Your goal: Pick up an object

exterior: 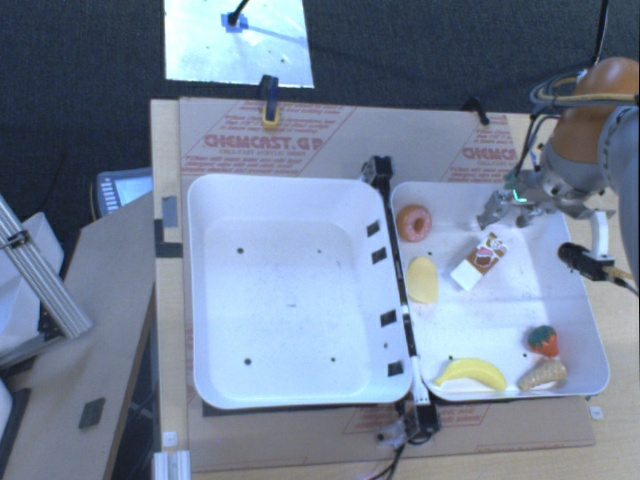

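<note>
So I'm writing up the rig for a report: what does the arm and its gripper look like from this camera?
The arm is grey and rounded, with an orange band at its top near the picture's right edge. Thin dark cables loop beside that band. At its end sits a small grey metal gripper with a tiny green light glowing on it. A black stub with a white bracket juts out lower down.

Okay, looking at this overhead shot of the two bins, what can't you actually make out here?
- The gripper, over the right bin: too small and blurred in the camera view to read its fingers.
- The small carton: its printed label is too small to read.
- The arm's upper part: cut off by the right edge.
- The tan item beside the strawberry: too small to identify.
</note>
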Controlling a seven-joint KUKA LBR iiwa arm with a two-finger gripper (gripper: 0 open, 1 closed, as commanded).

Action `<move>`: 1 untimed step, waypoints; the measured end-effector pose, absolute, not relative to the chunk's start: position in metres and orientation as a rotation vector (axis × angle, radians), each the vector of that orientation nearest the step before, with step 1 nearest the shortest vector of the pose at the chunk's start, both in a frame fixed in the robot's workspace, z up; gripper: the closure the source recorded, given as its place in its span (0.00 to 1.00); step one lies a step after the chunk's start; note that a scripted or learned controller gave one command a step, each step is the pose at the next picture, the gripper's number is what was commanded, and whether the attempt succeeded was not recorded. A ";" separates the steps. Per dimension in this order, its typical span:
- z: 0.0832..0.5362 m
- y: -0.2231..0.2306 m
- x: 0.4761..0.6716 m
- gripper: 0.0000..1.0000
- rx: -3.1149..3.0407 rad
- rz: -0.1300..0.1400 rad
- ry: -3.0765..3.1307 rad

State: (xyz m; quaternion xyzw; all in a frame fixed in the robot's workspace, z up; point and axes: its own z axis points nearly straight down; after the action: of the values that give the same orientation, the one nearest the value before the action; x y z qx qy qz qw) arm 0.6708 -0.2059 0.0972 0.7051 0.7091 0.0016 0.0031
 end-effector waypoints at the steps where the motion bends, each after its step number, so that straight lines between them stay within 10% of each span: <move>1: 0.109 -0.206 0.672 1.00 2.207 0.008 2.221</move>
State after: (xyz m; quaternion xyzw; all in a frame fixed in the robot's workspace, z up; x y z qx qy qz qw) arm 0.6721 -0.2062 0.1092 0.7047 0.7094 0.0027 0.0052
